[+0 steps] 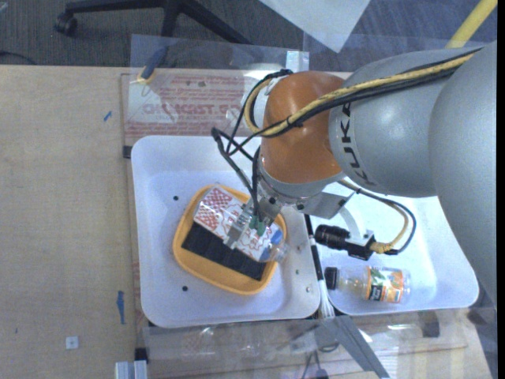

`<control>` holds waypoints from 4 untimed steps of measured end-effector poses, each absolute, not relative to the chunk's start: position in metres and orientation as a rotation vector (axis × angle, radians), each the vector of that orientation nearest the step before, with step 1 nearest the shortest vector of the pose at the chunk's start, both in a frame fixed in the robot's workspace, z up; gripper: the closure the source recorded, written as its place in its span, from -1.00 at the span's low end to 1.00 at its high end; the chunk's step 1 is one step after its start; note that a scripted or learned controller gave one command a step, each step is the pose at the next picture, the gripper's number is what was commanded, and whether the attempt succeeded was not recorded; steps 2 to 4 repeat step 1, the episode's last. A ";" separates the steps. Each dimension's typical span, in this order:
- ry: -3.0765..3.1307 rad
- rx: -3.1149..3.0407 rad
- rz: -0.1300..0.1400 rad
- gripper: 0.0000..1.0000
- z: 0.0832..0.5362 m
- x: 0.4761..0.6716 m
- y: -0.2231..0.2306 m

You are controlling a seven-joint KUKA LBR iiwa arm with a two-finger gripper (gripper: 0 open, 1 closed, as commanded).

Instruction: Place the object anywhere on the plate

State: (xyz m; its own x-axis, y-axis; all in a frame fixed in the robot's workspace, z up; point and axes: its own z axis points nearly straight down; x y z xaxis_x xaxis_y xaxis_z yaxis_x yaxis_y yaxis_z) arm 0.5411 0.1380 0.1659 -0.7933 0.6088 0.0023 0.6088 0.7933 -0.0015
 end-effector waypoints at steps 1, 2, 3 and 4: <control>-2.973 -1.011 0.000 -1.00 0.167 0.542 0.137; -2.973 -1.011 0.000 -1.00 0.167 0.542 0.137; -2.973 -1.011 0.000 -1.00 0.167 0.542 0.137; -2.973 -1.011 0.000 -1.00 0.167 0.542 0.137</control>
